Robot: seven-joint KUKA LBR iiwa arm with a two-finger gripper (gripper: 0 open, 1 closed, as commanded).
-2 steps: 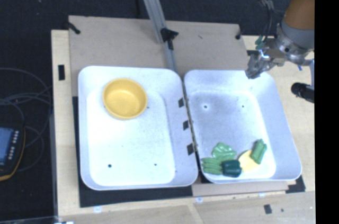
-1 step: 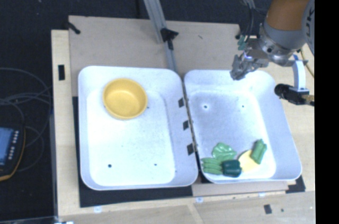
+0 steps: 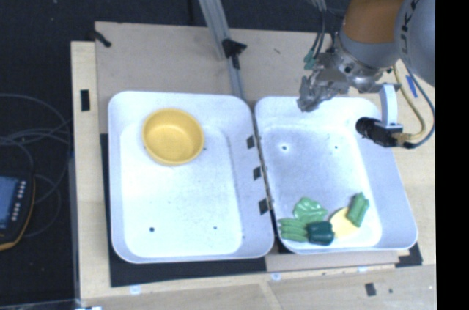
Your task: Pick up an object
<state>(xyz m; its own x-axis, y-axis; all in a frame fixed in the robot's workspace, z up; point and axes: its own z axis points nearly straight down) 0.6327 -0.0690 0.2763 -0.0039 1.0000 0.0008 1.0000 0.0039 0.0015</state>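
Observation:
My gripper (image 3: 308, 100) hangs over the far left corner of the right bin (image 3: 322, 155), high above its floor, with nothing visible between its fingers. A cluster of small objects lies at the near edge of that bin: a light green piece (image 3: 308, 208), a green piece (image 3: 292, 229), a dark teal block (image 3: 319, 231), a yellow piece (image 3: 342, 221) and a green block (image 3: 357, 208). A yellow bowl (image 3: 173, 135) sits in the far part of the left bin (image 3: 183, 220).
A grey metal post (image 3: 209, 1) slants up from behind the bins, near the divider between them. A black fitting with cables (image 3: 377, 131) hangs from the arm over the right bin's far right side. A pendant (image 3: 13, 207) lies off the bench at left.

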